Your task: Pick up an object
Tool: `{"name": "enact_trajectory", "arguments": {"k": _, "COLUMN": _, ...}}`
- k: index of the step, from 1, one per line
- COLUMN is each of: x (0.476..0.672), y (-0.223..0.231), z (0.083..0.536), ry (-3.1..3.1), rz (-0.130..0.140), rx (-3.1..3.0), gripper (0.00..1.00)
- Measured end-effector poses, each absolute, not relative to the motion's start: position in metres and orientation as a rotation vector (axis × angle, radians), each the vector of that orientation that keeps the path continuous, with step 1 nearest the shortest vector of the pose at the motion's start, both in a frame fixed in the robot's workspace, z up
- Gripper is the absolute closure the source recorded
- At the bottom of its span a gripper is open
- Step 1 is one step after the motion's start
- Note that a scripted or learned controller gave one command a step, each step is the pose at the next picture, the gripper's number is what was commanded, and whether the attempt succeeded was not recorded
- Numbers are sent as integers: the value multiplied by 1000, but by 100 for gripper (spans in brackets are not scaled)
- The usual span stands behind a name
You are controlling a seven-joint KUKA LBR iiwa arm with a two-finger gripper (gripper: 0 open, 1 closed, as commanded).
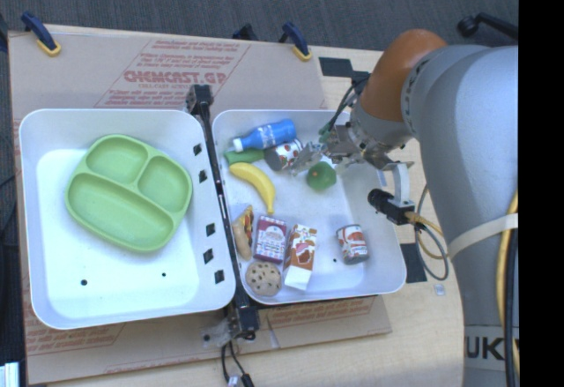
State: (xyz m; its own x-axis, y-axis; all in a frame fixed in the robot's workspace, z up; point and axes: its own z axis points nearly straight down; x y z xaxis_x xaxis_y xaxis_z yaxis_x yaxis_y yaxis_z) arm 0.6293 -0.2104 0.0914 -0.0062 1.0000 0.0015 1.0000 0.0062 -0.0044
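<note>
Camera view | hand [310, 161] low in right bin [383, 275], beside green ball [322, 177] | grip state: cannot tell | advice: centre over ball, clear the dark can [284, 154] before closing

Bright, even overhead light. Shallow white plastic bins [53, 288] near overexposed, left one with soft grey shading along inner walls. Faint shadow under green divided plastic plate [129, 192]. Grey metal arm [467, 130] shows broad soft sheen. Image slightly soft overall; small items in right bin lack fine detail.
</note>
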Motion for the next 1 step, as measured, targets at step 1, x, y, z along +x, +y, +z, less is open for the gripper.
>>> {"name": "enact_trajectory", "arguments": {"k": 1, "x": 630, "y": -210, "z": 103, "ry": -2229, "rz": 1, "rx": -2208, "gripper": 100}}
